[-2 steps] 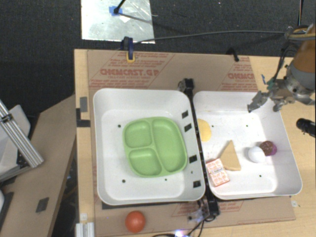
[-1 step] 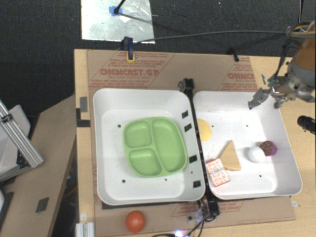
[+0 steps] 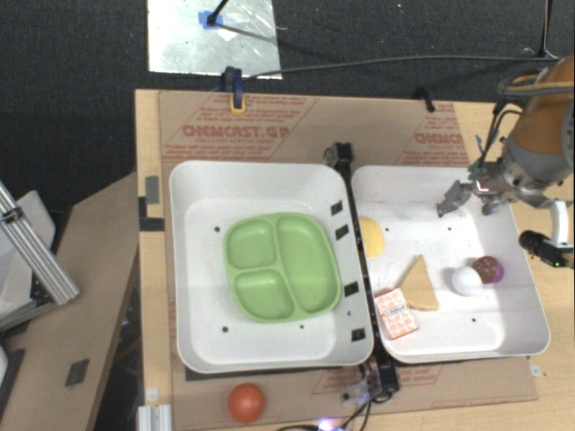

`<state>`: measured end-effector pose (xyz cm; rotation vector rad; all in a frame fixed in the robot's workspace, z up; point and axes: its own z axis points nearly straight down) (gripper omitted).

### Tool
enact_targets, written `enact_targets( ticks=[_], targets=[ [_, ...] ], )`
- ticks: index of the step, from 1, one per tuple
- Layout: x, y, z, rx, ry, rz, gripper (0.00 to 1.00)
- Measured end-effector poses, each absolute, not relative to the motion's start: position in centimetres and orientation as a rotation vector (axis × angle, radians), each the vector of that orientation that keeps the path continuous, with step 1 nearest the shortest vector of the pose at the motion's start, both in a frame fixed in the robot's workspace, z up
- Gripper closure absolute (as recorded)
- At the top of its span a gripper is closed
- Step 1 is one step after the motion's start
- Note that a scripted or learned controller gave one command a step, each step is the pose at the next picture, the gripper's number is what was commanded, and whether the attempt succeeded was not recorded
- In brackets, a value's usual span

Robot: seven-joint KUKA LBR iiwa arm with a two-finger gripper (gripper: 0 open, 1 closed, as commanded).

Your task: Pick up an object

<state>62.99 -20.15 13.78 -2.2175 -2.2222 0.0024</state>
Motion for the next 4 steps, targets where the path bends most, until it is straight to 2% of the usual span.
enact_targets(
  ticks=[1, 2, 4],
  targets=[
    [63.0, -20.1, 8.6, -2.217, -2.224, 0.001, 0.0],
    [63.2, -20.1, 10.1, -2.22, -2.232, -0.005, 1.0],
    [63.8, -19.8, 22.1, -2.22, -2.235, -0.007, 1.0]
  ],
)
